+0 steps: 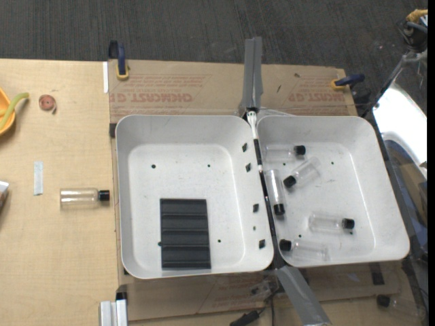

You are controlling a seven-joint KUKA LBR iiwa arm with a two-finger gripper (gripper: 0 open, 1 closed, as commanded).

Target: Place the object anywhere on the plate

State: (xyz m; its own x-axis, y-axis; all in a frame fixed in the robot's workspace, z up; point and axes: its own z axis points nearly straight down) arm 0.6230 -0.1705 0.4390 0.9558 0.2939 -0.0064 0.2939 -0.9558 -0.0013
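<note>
A black ribbed plate (pixel 184 233) lies flat in the front middle of the left bin (pixel 136 148). Several clear vials with black caps lie scattered in the right bin (pixel 370 155). One vial (pixel 274 190) rests along the bin's left wall. Another vial (pixel 301 174) lies tilted near the middle. A third vial (pixel 330 224) lies toward the front right. More vials sit at the back and at the front left corner.
On the wooden bench to the left lie a clear bottle (pixel 83 196), a small white strip (pixel 38 178), a round reddish disc (pixel 46 102) and an orange bowl (pixel 4 113). Clamps (pixel 117 60) hold the cardboard behind the bins. Pale machine parts (pixel 401 114) stand beyond the right bin.
</note>
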